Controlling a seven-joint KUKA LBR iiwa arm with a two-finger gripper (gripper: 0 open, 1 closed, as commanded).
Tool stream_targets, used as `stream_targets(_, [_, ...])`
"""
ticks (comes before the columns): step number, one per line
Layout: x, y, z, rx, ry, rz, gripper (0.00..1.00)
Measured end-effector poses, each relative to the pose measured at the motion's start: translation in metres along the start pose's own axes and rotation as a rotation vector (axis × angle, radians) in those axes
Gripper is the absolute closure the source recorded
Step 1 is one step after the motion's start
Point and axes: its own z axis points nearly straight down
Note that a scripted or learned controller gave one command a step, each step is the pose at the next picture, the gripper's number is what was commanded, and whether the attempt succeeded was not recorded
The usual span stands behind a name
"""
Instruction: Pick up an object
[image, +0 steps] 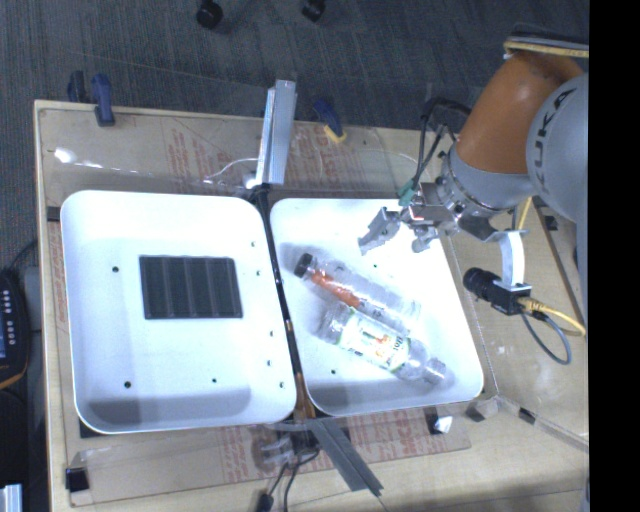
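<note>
Arm (520, 110): reaches in from the right, wrist over the right bin's far right corner.
Gripper (400, 232): fingers spread apart, nothing between them; above the bin's far part.
Right bin (455, 300): holds two clear bottles.
Bottle 1 (345, 285): orange contents, lies slantwise mid-bin, cap toward the divider.
Bottle 2 (385, 350): green-orange label, just beside bottle 1, nearer the front.
Left bin (100, 300): dark ribbed pad (190, 287) at centre.

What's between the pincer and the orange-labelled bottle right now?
Camera view: only bare white floor of the right bin separates the pincer from the orange-labelled bottle.
</note>
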Motion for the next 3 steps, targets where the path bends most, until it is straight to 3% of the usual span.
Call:
stream_targets(1, [0.007,0.028,0.153,0.0,0.001,-0.249,0.0])
stream_targets(2, [0.024,0.028,0.168,-0.005,-0.001,-0.267,0.0])
stream_targets(3, [0.024,0.028,0.157,-0.004,-0.001,-0.269,1.0])
